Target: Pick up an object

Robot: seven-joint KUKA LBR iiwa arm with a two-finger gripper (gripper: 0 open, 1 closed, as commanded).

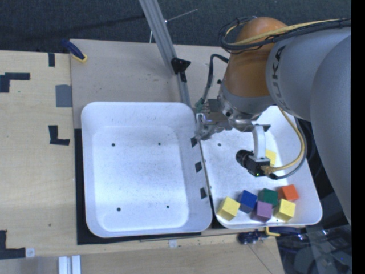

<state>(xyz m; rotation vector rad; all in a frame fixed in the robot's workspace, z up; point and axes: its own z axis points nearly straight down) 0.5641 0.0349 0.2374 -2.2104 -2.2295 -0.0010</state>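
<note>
Several small blocks lie bunched at the near end of the right bin [225,170]: a yellow block [229,208], a blue block [248,199], a green block [267,196], a purple block [263,210], a second yellow block [286,210] and an orange block [290,192]. Another yellow piece [271,156] peeks out beside a black fitting on the wrist. My gripper [203,128] hangs over the far left corner of the right bin, close to the wall shared with the left bin, well away from the blocks.
The left bin [91,153] sits beside the right one, their rims touching. A slanted metal bar [162,33] runs down to the bins' far edge. The grey arm and its cables cover the right bin's far right part.
</note>
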